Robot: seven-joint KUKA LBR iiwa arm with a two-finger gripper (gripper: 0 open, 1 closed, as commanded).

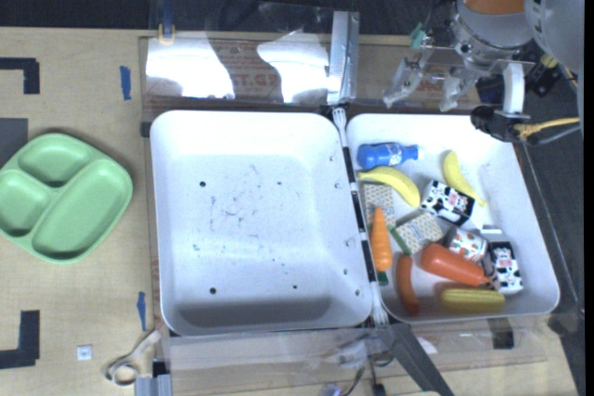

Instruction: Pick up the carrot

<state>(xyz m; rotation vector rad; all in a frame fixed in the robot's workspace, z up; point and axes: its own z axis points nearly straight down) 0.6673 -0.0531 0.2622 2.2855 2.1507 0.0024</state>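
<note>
A slim orange carrot [380, 240] lies lengthwise along the left wall of the right bin [531, 227], next to the divider. A thicker orange carrot-like piece [454, 264] lies near the bin's front, among other toy foods. My gripper [427, 91] hangs over the bench just behind the right bin's far rim, well away from both orange pieces. Its two pale fingers [402, 92] are spread apart, open, with nothing between them.
The right bin also holds a blue bottle [387, 153], two bananas [392, 185], cow-patterned boxes [446, 200], a reddish sausage [406, 283] and a yellow piece [471, 297]. The left bin [251, 218] sits beside it. A green divided plate [61, 196] rests at far left.
</note>
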